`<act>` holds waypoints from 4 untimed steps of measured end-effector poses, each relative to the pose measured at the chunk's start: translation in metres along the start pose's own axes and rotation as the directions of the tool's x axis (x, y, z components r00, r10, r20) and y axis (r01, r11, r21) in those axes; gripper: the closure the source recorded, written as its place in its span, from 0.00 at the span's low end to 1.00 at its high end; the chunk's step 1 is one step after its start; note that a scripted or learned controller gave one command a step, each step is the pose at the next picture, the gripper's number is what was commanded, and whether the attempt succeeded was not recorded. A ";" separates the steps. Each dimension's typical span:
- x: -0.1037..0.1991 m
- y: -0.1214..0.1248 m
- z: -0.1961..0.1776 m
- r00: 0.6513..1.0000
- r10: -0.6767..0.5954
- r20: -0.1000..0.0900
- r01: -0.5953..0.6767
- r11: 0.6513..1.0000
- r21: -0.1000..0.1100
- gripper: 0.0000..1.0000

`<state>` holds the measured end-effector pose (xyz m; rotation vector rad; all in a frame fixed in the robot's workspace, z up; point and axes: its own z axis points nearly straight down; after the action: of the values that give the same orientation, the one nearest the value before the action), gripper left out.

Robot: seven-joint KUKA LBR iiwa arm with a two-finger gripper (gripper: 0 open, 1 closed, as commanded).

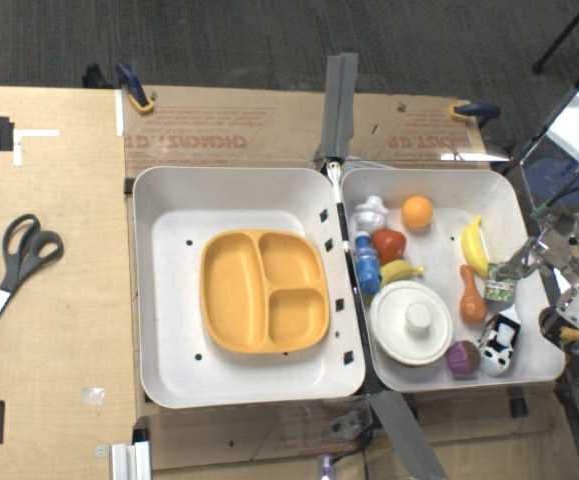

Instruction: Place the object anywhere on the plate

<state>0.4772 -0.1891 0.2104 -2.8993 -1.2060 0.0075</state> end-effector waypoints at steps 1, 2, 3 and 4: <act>-0.009 0.009 0.014 0.973 0.229 0.000 -0.229 0.973 0.001 0.00; -0.024 0.023 0.000 0.972 -0.233 -0.001 0.233 0.972 -0.001 0.00; -0.012 0.012 0.024 0.997 -0.081 -0.002 0.081 0.997 0.001 0.00; 0.029 -0.027 -0.038 0.758 -0.652 0.000 0.652 0.758 -0.004 0.00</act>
<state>0.4784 -0.1493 0.2488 -2.3002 -2.1401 0.0023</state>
